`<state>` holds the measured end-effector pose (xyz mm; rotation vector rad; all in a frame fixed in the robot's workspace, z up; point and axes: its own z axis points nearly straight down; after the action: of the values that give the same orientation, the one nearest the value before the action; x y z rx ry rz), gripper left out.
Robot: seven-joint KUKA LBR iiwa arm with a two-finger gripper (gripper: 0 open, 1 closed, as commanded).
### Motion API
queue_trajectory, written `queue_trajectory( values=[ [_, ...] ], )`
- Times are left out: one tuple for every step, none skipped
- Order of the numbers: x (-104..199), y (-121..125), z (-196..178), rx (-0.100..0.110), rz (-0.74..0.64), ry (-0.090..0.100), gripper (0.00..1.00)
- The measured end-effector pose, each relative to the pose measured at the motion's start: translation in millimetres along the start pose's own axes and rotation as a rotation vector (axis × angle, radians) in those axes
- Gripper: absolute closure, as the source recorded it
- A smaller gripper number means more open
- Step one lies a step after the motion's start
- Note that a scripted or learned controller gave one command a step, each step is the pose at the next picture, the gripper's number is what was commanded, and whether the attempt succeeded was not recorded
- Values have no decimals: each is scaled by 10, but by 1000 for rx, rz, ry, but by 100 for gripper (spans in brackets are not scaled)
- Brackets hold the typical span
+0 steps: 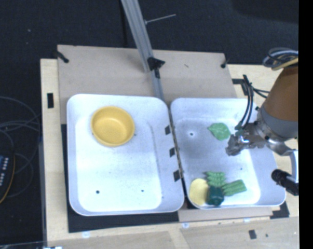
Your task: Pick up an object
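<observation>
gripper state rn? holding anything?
Gripper: over the right bin, just right of the light green piece. Open or shut cannot be told, and nothing shows between its fingers.

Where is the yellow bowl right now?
The yellow bowl sits in the upper-left part of the left bin, far from the gripper over the right bin.

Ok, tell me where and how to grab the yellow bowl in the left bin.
Grip the round yellow bowl by its rim, coming straight down from above, one finger inside and one outside. It sits upright and open-mouthed, alone in the left white bin, so probably any rim point works; the right edge lies nearest the pincer.
</observation>
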<state>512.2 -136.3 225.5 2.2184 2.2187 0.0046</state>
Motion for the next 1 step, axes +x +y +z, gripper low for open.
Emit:
queue_trajectory(
  values=[
    [-30, 95, -575, -1, 0, 0, 100]
  ],
)
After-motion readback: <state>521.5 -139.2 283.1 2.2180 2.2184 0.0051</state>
